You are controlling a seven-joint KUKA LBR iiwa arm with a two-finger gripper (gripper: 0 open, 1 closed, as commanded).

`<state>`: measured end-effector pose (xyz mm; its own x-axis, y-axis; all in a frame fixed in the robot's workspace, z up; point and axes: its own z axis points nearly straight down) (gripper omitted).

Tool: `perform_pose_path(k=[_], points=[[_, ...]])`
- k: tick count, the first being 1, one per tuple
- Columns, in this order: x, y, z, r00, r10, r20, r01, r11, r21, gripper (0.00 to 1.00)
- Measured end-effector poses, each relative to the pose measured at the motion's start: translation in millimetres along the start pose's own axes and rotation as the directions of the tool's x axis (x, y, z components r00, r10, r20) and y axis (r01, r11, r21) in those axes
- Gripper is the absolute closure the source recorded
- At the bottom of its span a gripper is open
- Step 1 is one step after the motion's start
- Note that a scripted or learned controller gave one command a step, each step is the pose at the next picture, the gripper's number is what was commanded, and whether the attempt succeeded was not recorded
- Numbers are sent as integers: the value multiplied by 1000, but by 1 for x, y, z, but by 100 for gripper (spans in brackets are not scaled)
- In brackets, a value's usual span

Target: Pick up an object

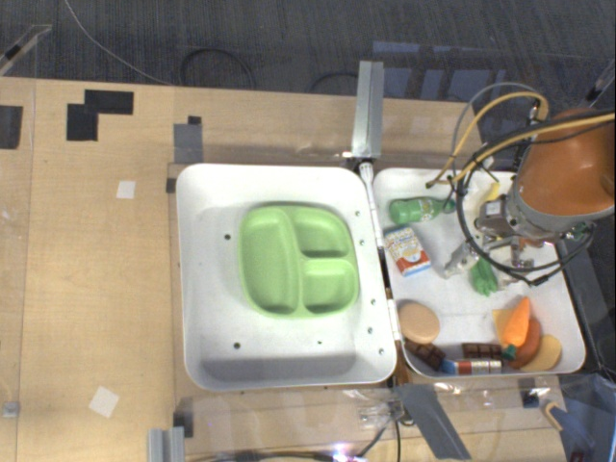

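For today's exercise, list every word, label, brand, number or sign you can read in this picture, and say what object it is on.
No text can be read here.
Small carton in the right bin: printed panel with coloured artwork, too small and blurred to read.
Green bottle: no legible label.
Dark bars at the bin's front: any wrapper print is too small to read.

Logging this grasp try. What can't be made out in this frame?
- Gripper: the wrist and cables cover it from above; open or shut cannot be told.
- Green object under the gripper: partly covered, too small to identify; held or just lying there is unclear.
- Carton: print too small to read.
- Dark items at the right bin's near wall: too small and crowded to name.
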<state>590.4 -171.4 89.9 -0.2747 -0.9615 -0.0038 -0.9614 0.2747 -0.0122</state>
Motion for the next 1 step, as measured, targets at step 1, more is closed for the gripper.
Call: perform_pose_path(k=[1], points=[[34, -6, 0, 963, -268, -2, 268, 963, 0, 0]])
